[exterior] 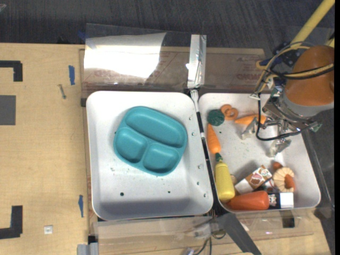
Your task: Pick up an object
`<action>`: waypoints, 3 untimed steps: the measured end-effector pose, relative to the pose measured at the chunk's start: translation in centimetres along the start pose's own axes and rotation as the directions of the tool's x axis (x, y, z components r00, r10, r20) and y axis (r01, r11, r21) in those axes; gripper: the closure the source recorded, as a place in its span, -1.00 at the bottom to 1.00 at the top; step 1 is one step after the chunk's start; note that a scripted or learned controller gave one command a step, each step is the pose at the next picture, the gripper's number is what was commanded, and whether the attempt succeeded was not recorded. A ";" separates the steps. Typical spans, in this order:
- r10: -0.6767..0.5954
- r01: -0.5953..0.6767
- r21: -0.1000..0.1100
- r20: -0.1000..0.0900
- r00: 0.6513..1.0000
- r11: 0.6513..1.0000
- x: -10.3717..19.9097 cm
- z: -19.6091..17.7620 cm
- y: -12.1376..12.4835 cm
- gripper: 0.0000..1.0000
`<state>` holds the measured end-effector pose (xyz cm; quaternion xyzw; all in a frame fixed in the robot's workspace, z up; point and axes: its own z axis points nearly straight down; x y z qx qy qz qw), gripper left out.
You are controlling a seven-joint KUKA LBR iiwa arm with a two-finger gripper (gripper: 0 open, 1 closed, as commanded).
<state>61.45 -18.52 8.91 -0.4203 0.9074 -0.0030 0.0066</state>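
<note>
My gripper (262, 140) hangs low over the upper right part of the right bin (311, 158), under the grey wrist with its orange band (311, 84). Its two metal fingers (246, 134) stand apart with nothing between them. Just to its upper left lie an orange wedge (245, 119), an orange ring (229, 111) and a dark green piece (215, 117). A carrot (213, 138) and a yellow bottle (223, 181) lie along the bin's left wall. A red pepper (249, 200), a small printed carton (257, 178) and a tan pumpkin-like toy (282, 177) crowd the near corner.
The left bin (101, 185) holds a teal divided plate (151, 139). A clear plastic sheet (125, 57) and a strip of tape (196, 60) lie behind the bins. Yellow and black cables (276, 62) trail from the wrist.
</note>
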 end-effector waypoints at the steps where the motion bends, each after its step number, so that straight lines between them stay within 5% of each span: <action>1: -0.030 0.030 -0.002 0.000 1.000 1.000 -2.5 0.1 0.5 -1.00; 2: -0.310 0.310 -0.011 -0.003 0.951 0.951 2.5 -0.4 6.3 -1.00; 3: -0.631 0.631 -0.006 0.004 0.776 0.776 -4.8 0.2 -0.1 -1.00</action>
